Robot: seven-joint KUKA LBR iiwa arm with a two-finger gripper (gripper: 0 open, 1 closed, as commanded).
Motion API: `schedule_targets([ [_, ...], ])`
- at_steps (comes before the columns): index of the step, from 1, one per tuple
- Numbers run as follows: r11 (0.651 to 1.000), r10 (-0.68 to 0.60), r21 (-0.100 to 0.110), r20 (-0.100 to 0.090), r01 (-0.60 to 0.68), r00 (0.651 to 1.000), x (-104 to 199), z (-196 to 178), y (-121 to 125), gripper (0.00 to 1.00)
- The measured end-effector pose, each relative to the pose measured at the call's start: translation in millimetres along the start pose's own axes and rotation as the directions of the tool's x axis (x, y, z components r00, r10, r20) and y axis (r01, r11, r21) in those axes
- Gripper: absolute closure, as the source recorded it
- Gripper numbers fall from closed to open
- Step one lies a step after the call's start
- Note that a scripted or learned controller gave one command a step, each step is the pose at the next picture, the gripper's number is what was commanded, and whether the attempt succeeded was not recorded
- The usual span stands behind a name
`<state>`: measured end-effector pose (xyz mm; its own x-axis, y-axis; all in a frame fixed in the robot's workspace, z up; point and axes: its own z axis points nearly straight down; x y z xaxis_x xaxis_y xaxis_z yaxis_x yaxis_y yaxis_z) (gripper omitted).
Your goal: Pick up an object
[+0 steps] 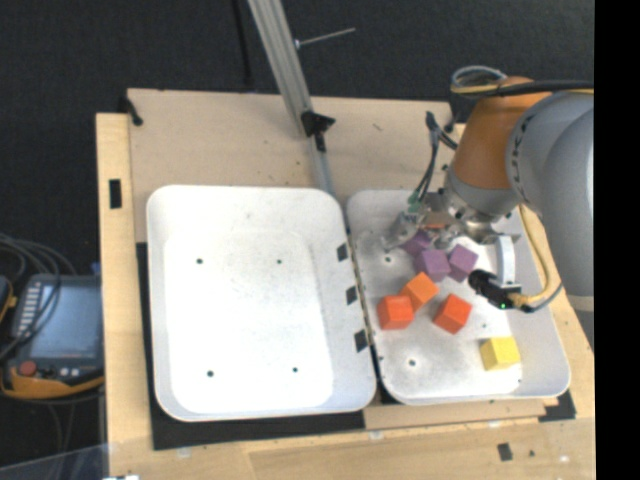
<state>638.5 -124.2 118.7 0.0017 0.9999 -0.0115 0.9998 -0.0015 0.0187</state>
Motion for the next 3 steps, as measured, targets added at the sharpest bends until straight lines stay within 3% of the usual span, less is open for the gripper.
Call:
schedule_targets([
  [1,1.000,0.006,0.012,-0.009,-0.006,1.000,1.9,-6.2,-2.9,1.00],
  [3,1.000,-0.003,0.009,-0.010,0.003,1.000,-7.6,-135.5,3.2,1.00],
])
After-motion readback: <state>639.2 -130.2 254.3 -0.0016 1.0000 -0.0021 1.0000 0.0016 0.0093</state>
